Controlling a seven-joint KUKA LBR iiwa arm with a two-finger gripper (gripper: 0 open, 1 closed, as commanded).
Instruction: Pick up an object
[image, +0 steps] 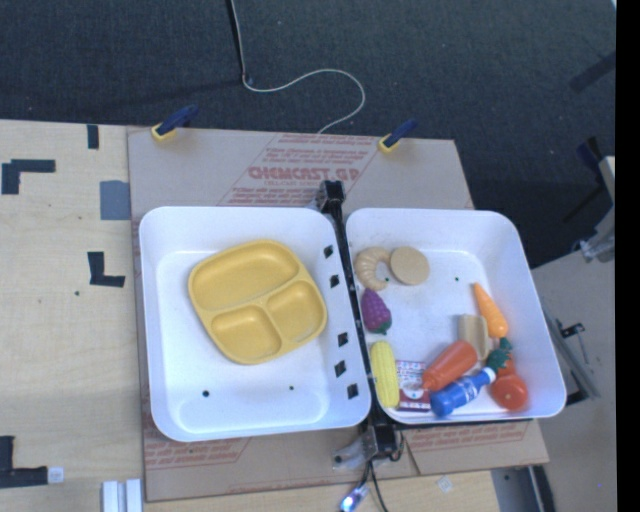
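The right white bin (500, 235) holds several toy foods: a tan croissant (373, 266), a round beige cookie (409, 265), a purple eggplant-like piece (376, 312), a yellow corn cob (383, 372), an orange carrot (490, 309), an orange-red pepper (450, 364), a blue bottle (461, 393), a red tomato (510, 392), a tan block (472, 332) and a small red-and-white packet (411, 378). They crowd the bin's left side and near right corner.
The left white bin (165, 300) holds a yellow three-compartment tray (257, 299). Both bins rest on a cardboard sheet (300, 170) held by blue-and-yellow clamps (174, 121). A white cable (300, 80) loops over the dark floor behind.
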